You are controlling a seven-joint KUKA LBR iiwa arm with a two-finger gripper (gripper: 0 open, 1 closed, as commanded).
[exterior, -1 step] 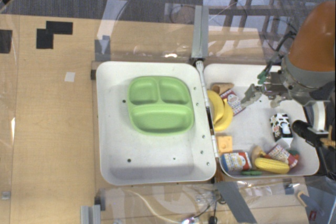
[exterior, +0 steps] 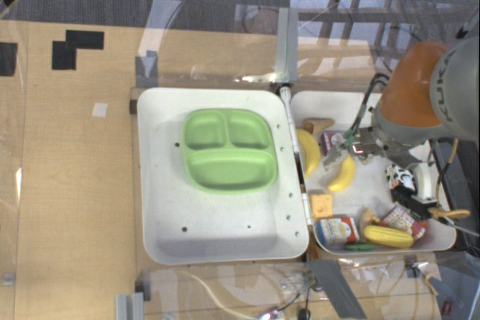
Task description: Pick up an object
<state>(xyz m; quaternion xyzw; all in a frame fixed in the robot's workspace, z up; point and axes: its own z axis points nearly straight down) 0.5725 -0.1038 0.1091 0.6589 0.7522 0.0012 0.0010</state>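
Sitting in the left bin (exterior: 157,221) is a green divided plate (exterior: 229,149). Further right, the right bin (exterior: 444,240) holds two bananas (exterior: 307,151) (exterior: 343,174), with the tool (exterior: 335,153) low between them; whether it is spread I cannot tell.

Grey arm (exterior: 459,86), orange band (exterior: 411,83)

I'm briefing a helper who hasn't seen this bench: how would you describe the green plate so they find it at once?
Look at the two white bins side by side and take the left bin. In its middle lies the green divided plate, with two small compartments above one wide one. The toy food, such as the bananas, sits in the right bin under the gripper.
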